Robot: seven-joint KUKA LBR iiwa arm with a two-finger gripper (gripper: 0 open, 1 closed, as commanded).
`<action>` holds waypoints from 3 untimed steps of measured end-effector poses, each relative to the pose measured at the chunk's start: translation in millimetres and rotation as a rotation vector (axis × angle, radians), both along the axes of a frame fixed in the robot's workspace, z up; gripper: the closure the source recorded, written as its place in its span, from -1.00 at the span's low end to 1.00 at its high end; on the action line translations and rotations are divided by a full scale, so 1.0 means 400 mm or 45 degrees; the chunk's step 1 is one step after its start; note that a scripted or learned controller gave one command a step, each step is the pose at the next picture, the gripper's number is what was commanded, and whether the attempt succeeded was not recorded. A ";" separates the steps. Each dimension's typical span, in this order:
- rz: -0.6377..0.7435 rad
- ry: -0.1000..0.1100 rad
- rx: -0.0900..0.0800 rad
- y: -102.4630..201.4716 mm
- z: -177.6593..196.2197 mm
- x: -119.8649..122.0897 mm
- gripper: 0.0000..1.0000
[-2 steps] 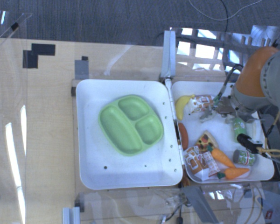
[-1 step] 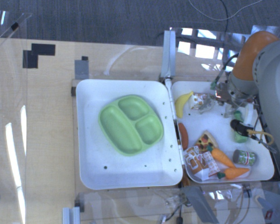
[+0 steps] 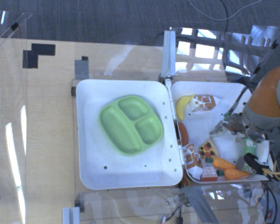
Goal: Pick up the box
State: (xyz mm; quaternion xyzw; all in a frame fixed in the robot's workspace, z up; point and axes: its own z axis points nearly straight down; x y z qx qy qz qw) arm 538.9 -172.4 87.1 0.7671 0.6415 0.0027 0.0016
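Note:
A small white box with orange print (image 3: 203, 102) lies at the back of the right bin (image 3: 210, 120), touching a yellow banana (image 3: 183, 106). A second white and orange box (image 3: 191, 156) lies at the bin's front left, and a little red and white box (image 3: 208, 172) stands by the front wall. My gripper (image 3: 229, 125) hangs over the middle right of this bin, below the arm's orange band (image 3: 270, 94). It is to the right of the back box and somewhat nearer the front. Nothing shows in its grasp.
Two orange carrots (image 3: 228, 168) lie at the right bin's front, with a colourful toy (image 3: 206, 149) and a brown item (image 3: 183, 134) by the left wall. A green bottle (image 3: 250, 146) sits at the right. The left bin (image 3: 91, 171) holds a green divided plate (image 3: 130, 123).

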 end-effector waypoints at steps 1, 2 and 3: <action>0.079 -0.009 -0.006 0.106 0.002 -0.024 -1.00; -0.199 -0.002 -0.001 0.115 -0.002 0.153 -1.00; -0.189 -0.002 -0.001 0.116 0.021 0.157 1.00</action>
